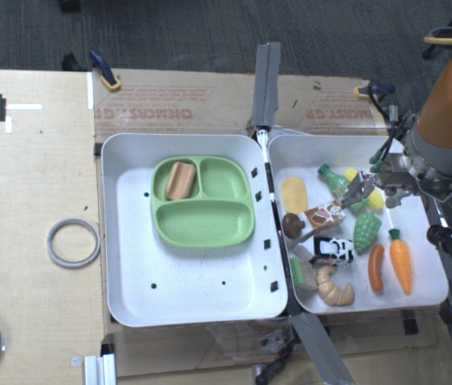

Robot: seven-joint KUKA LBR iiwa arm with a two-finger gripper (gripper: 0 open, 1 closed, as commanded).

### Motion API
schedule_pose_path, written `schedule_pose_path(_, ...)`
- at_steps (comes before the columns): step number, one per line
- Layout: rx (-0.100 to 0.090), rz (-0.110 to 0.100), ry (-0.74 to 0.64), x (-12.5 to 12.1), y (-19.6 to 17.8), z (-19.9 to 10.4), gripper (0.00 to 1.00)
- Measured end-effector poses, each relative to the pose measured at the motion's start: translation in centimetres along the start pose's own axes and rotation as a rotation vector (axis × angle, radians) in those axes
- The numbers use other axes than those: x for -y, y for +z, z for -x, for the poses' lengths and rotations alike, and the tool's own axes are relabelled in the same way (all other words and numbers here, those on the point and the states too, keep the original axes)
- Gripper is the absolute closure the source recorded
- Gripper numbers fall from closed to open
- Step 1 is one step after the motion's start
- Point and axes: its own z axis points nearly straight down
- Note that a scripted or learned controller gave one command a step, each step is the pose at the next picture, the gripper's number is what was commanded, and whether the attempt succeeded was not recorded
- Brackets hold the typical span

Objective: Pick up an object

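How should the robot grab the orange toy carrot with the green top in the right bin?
Probably across the middle of the orange toy carrot, coming straight down from above. It lies flat and lengthwise in the right white bin, green top pointing toward the far side, so the fingers should close across its narrow width. The red-orange toy pepper lies close on one side, so the gap there looks tight.

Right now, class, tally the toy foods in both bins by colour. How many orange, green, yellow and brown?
Orange: 2, carrot and chilli
Green: 2, bumpy fruit and bottle
Yellow: 2, flat slice and corn
Brown: 3, croissant, round piece, bread roll
Total: 9
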Motion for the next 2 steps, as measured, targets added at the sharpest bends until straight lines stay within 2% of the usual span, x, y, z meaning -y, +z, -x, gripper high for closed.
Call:
schedule_pose_path(1, 0.0, 0.0, 0.055, -6.7, 3.8, 1.9, 0.0)
schedule_pose_path(2, 0.001, 0.003, 0.05, -11.4, 14.5, 8.5, 0.0)
